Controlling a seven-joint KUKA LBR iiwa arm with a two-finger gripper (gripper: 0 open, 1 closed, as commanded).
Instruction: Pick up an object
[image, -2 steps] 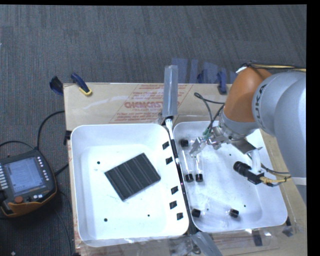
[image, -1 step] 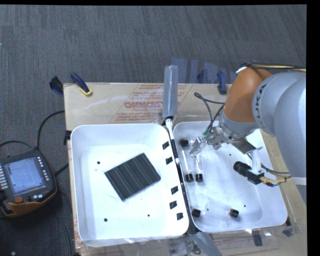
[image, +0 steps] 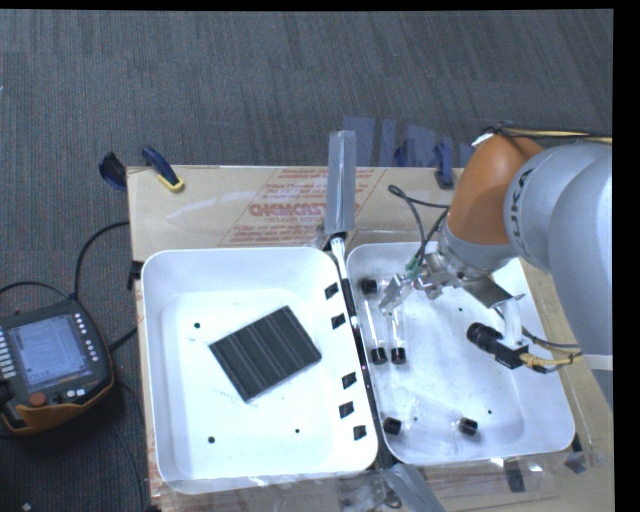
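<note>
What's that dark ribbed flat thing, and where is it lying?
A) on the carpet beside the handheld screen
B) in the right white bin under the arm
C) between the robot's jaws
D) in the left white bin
D: the dark ribbed slab lies flat on the floor of the left bin, well apart from the gripper, which reaches down into the right bin.

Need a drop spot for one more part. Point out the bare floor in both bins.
Left bin: bare floor all around the dark ribbed panel, widest along its near wall. Right bin: a bare patch mid-floor near the front. Crowded at its left, under the gripper.
</note>
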